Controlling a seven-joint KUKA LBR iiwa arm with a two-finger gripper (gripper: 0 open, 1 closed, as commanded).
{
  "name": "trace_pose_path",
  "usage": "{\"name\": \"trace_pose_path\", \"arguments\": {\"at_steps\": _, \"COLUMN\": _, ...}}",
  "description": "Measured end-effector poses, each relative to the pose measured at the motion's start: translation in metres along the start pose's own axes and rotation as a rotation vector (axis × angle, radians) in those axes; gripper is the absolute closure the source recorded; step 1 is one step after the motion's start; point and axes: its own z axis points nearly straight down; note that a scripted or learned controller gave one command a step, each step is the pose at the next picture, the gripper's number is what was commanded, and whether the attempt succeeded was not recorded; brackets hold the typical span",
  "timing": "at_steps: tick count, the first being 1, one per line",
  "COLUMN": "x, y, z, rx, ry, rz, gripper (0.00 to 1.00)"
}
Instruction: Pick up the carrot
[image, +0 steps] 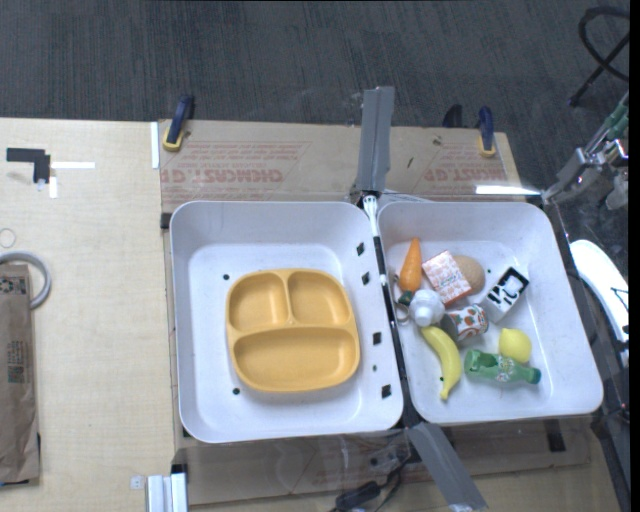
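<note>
Brown paper bag cut off by left edge; potato partly hidden under red-white packet.

two bins, one carrot, one banana, one tray

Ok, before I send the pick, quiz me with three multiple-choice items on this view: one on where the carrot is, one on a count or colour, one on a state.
1. Where does the carrot lie?
A. In the right bin, near its upper left
B. On the yellow plate
C. On the cardboard behind the bins

2. How many compartments has the yellow plate?
A. Two
B. Three
C. Five

3. What is the carrot's state?
A. Lifted above the bin
B. Lying in the bin beside other items
C. Cut in halves

Answers: 1 A, it sits by the right bin's left wall; 2 B, two small sections above one long one; 3 B, it rests whole among the clutter.
</note>
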Motion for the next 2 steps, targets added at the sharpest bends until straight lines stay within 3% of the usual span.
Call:
{"name": "trace_pose_path", "arguments": {"at_steps": 1, "x": -0.056, "y": -0.059, "z": 0.006, "rx": 0.001, "ry": 0.001, "rz": -0.056, "gripper": 0.0}}
{"name": "trace_pose_path", "arguments": {"at_steps": 2, "x": -0.073, "y": -0.055, "z": 0.055, "rx": 0.002, "ry": 0.0, "rz": 0.02, "gripper": 0.0}}
